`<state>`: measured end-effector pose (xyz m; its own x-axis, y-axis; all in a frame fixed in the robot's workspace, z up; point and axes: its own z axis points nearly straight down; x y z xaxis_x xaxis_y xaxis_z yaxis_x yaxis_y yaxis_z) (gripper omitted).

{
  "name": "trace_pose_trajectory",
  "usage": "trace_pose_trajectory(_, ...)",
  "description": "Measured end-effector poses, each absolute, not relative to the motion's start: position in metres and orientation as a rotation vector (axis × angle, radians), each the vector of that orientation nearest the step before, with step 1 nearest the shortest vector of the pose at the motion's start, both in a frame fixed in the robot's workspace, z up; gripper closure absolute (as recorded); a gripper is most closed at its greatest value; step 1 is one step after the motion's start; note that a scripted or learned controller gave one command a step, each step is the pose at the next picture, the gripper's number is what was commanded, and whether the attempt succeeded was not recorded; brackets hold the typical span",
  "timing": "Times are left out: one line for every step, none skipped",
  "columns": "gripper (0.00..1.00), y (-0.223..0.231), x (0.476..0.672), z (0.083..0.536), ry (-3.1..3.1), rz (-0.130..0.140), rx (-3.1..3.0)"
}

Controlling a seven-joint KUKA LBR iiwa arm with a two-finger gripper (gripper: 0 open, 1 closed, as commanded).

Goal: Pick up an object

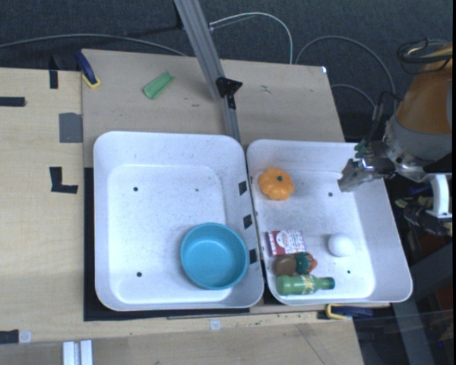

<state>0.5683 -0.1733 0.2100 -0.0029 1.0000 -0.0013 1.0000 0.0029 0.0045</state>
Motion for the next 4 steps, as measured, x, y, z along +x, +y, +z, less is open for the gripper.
trace_pose_trajectory(1.00,-0.170,0.579,0.264,2.221,0.004,2.215)
trace_pose_trajectory(1.00,-0.125,0.569,0.253,2.228,-0.002,2.218)
trace_pose_trajectory(1.00,-0.069,0.573,0.251,2.231,0.000,2.215)
trace_pose_trajectory(1.00,-0.019,0.566,0.255,2.231,-0.001,2.216)
